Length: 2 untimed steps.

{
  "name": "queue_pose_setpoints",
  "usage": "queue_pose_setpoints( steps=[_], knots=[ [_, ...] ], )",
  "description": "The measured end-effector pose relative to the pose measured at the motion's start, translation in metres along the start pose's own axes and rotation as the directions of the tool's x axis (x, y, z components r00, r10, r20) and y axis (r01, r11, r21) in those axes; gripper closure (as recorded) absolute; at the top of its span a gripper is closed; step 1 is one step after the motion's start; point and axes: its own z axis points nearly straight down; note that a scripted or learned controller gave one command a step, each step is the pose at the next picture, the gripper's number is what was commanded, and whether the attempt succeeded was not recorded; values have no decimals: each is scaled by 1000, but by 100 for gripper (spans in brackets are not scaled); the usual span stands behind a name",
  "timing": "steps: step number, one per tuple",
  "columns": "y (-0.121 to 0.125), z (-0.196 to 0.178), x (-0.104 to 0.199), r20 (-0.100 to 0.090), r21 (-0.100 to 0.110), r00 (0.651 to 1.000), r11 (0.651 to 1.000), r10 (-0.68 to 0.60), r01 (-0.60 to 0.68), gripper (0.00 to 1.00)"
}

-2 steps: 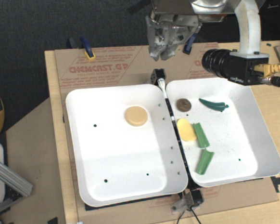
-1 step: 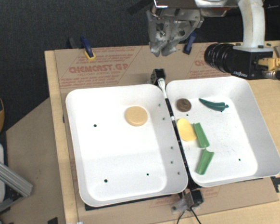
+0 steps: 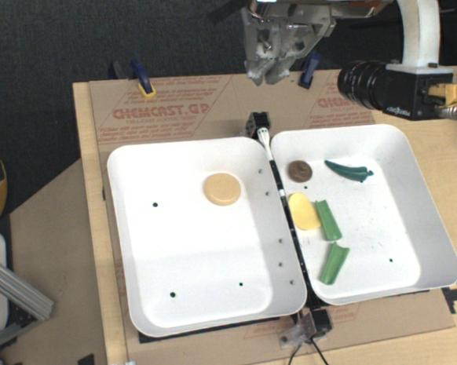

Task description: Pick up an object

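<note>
Gripper (image 3: 269,68) raised at 12 o'clock above bench, beyond bins' far edge; jaw state cannot tell, nothing seen held. Left bin (image 3: 137,224): tan disc (image 3: 223,189). Right bin (image 3: 419,202): brown disc (image 3: 299,170), yellow piece (image 3: 301,210) touching green block (image 3: 327,220), second green block (image 3: 333,263) at 6 o'clock, teal curved piece (image 3: 349,170) at 12 o'clock.

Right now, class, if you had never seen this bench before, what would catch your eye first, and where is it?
Two white bins sit side by side on a cardboard sheet. A tan disc lies alone in the left bin. The right bin holds a cluster near the divider: a brown round piece, a yellow piece, two green sticks and a teal curved piece. The gripper hangs above the bins' far edge.
</note>
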Motion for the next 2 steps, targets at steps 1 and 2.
queue_pose_setpoints(
  steps=[1, 2],
  knots=[
    [1, -11, 0, -1, -4, 1000, 1000, -1, 1, 100],
    [1, -21, 1, -3, -7, 1000, 1000, -1, 1, 100]
  ],
)
